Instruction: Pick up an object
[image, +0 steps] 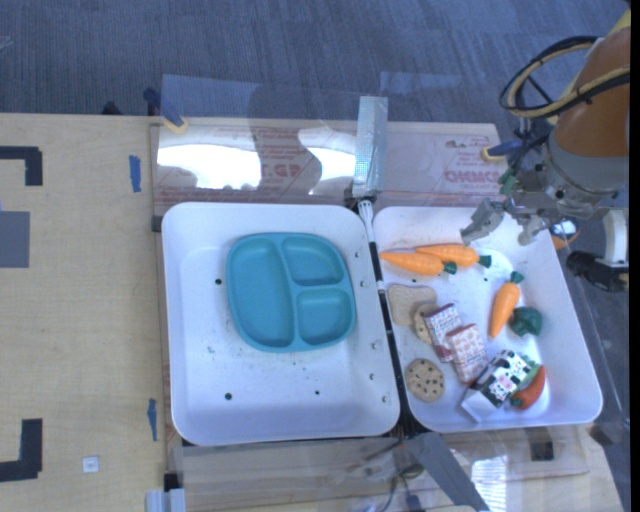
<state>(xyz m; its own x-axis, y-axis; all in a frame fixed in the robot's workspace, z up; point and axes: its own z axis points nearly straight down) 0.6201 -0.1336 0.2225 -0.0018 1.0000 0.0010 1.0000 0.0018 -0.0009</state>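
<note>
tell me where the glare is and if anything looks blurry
Camera view: strong glare on the clear panel behind the bins; the gripper and orange band look soft; the blue divided plate and carrots are evenly lit and fairly sharp.

Grey arm (590, 165), orange band — yellow-and-black cables looped above, pale metal fingers (484, 221)

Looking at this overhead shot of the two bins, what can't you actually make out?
- Arm: cut off by the camera view's top and right edges.
- Gripper: blurred, its finger state unreadable.
- Packets in the right bin: print too small to read.
- Small black-and-white item: overlaps a red piece, identity unclear.
</note>
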